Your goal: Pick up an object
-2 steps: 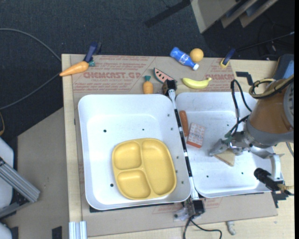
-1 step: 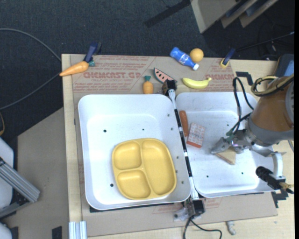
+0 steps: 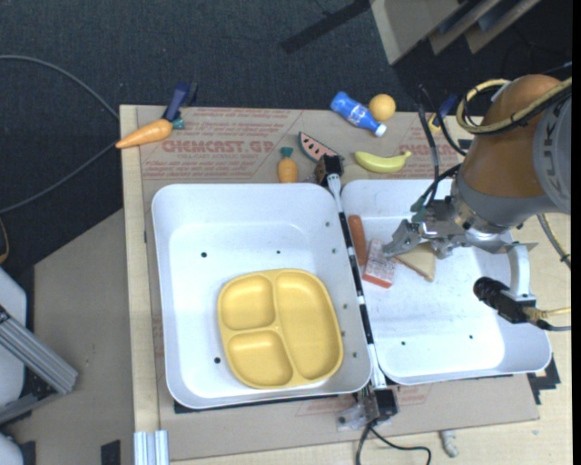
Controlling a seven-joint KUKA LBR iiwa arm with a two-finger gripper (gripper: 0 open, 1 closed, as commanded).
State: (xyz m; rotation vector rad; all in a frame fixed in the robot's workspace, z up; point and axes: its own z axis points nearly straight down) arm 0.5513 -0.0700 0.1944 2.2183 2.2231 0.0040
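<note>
Here the tool [image 3: 419, 238] hangs low in the right bin [image 3: 454, 359], fingers spread open around nothing, just above a tan wedge [image 3: 419, 264]. A sausage [image 3: 358, 238] and packet [image 3: 379, 270] lie beside; the left bin [image 3: 182, 272] holds a yellow tray [image 3: 279, 326].

The floor [image 3: 136, 54] is covered in dark blue-grey carpet, with a thin pale cable [image 3: 54, 73] curving across it at upper left. A tan board [image 3: 82, 309] lies on the carpet beneath the bench's printed cardboard surface [image 3: 227, 136], and a ribbed metal rail [image 3: 32, 350] runs at a slant along the lower left edge. At upper right, the corner of a beige piece of furniture [image 3: 454, 23] and a dark strut [image 3: 327, 23] project into the scene; lighting is even and diffuse, producing soft shadows.
</note>
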